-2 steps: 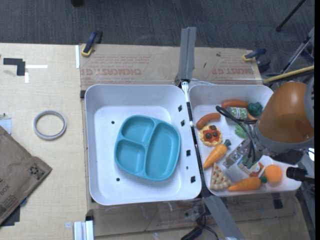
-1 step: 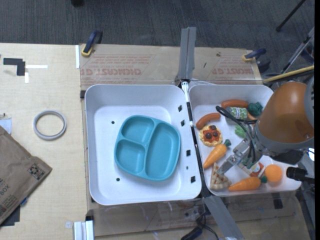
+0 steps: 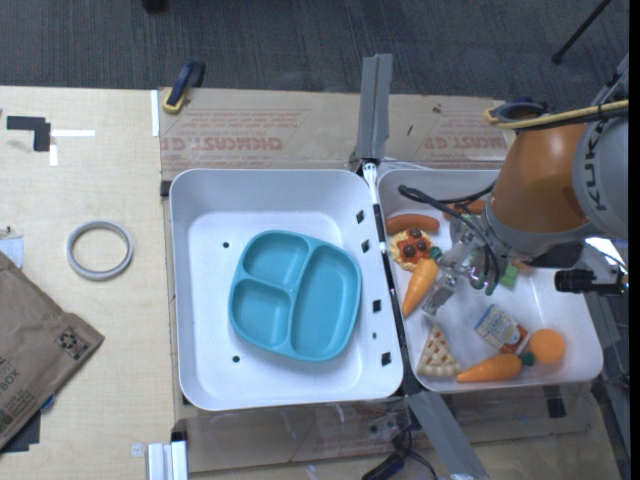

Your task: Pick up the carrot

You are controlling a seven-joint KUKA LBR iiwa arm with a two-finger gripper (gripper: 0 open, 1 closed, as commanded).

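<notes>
The gripper [image 3: 447, 286] hangs low in the right bin [image 3: 585, 368], its metal parts blurred so I cannot tell its state, with the carrot [image 3: 419, 284] just to its left and partly hidden behind it.

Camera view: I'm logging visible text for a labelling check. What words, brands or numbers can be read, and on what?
"KUKA", partly visible, on the grey arm.
"BOX" on the brown paper bag.
Red mirrored print on the cardboard sheet: not legible.
Small packet in the right bin: print too small.
</notes>
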